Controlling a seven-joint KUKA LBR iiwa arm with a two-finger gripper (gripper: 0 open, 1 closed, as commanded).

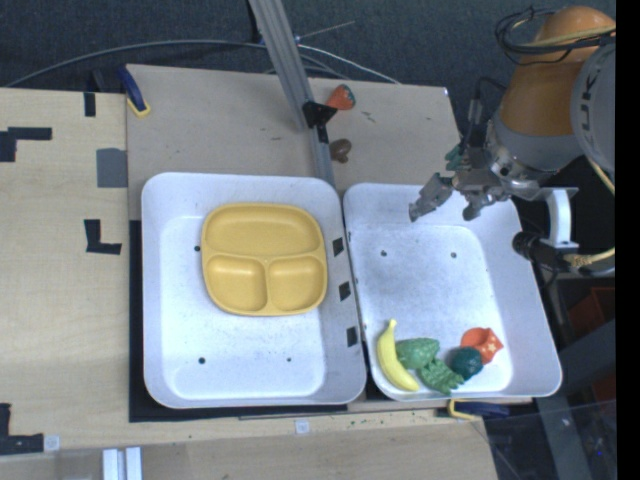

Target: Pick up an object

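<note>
Fingers [448, 204] spread apart, holding nothing, above right bin's [520, 298] far rim, well apart from banana [392, 360]

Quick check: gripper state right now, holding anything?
Gripper: open, holding nothing, above the far edge of the right bin; the toy food lies in the bin's near corner.

gripper [447, 202] splayed wide, nothing between

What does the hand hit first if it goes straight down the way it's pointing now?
Most likely the bare white floor of the right bin, near its far edge. The hand hangs there with nothing under it; the banana and the other toys lie in the near corner. Depth is hard to judge from this slant.
</note>
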